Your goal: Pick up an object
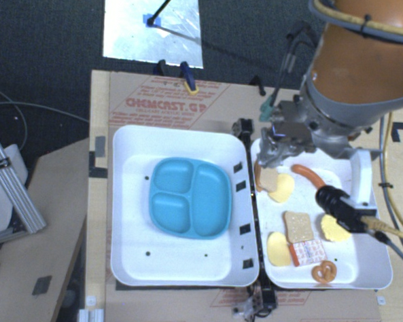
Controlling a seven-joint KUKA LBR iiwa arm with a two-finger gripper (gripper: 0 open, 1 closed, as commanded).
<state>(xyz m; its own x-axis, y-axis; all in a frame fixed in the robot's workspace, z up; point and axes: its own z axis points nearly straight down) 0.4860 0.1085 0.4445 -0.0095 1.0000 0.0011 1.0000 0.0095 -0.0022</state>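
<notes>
Food pieces (298,226) lie in right bin (375,269); gripper (268,159) low over yellow chip (281,188), reach step. Fingers' state unclear. Next: descend, pinch.

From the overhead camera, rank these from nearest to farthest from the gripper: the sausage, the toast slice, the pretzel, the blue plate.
Gripper sits at the right bin's upper-left corner.
1. Sausage, just right of it.
2. Toast slice, mid-bin, below.
3. Blue plate, in the left bin; its centre is roughly as far as the toast, too close to call.
4. Pretzel, bottom of the right bin.
</notes>
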